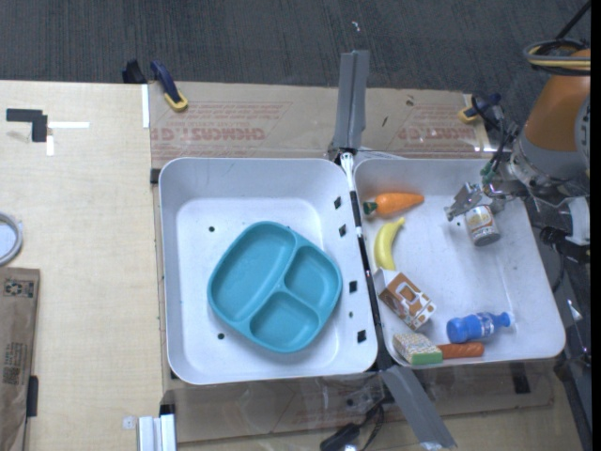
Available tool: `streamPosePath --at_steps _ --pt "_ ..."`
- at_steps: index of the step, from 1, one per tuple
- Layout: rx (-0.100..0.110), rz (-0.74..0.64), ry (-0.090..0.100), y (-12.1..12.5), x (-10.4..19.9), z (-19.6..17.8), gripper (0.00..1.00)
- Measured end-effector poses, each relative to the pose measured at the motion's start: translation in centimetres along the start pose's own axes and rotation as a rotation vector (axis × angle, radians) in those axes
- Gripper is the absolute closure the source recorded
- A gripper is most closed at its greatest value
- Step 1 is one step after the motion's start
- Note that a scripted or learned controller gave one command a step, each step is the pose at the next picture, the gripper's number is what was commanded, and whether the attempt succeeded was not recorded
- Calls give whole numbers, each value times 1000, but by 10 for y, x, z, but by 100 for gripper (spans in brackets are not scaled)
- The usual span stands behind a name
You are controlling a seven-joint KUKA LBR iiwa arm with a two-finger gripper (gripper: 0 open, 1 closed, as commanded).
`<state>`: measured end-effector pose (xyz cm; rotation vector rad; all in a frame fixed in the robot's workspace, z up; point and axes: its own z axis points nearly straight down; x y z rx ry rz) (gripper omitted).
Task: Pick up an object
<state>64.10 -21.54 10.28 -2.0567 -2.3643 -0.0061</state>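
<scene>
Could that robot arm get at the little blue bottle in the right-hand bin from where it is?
Probably yes. The blue bottle lies uncovered near the right bin's front corner, nothing on top, and the gripper is already over that bin.

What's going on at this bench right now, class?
A robot arm reaches in from the right over the right bin, its gripper low beside a small can near the bin's far side. Nothing is visibly lifted yet. The same bin holds a carrot, a banana, a small box, a blue bottle and more. The left bin holds a blue divided plate.
</scene>
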Motion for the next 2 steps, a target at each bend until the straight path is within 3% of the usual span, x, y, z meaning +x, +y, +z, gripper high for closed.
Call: streamPosePath --at_steps 1,2 --pt "-3 -2 -8 0 -3 -11 100" --pt "-3 -66 -10 -40 49 -136 100"
